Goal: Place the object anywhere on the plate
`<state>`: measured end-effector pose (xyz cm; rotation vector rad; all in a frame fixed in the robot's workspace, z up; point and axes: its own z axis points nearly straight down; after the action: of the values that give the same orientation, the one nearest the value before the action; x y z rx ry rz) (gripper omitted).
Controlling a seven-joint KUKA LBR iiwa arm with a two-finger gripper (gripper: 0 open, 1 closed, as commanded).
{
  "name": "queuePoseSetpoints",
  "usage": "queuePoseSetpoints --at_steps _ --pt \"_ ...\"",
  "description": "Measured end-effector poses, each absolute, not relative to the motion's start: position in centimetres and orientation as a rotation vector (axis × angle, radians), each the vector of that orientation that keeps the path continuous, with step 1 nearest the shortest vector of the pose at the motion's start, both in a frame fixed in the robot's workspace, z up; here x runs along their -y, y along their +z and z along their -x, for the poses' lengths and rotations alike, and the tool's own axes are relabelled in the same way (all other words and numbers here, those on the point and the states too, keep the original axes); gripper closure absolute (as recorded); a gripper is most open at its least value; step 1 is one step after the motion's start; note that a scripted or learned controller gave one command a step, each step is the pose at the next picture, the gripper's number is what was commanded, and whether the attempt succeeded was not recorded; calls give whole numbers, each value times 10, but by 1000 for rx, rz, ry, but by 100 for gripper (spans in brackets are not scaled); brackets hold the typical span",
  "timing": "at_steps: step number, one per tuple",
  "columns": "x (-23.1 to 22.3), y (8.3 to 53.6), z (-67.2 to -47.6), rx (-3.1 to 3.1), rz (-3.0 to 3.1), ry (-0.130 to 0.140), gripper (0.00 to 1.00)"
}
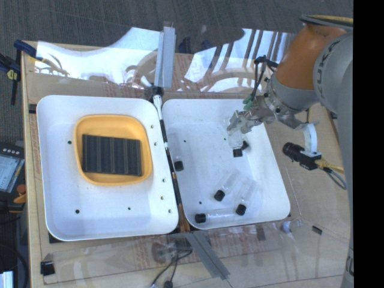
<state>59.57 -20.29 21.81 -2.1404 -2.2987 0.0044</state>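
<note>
End effector (239,138) over the right bin (273,185), grip state unreadable; clear objects (235,183) barely visible, plate (111,128) left

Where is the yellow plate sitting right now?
The yellow plate lies in the left white bin, toward its upper middle, with a dark ribbed insert at its centre. The gripper is over the right bin.
</note>
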Motion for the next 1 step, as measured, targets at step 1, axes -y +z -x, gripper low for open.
queuePoseSetpoints --at_steps 1 --pt "203 218 -596 2299 2140 5 0"
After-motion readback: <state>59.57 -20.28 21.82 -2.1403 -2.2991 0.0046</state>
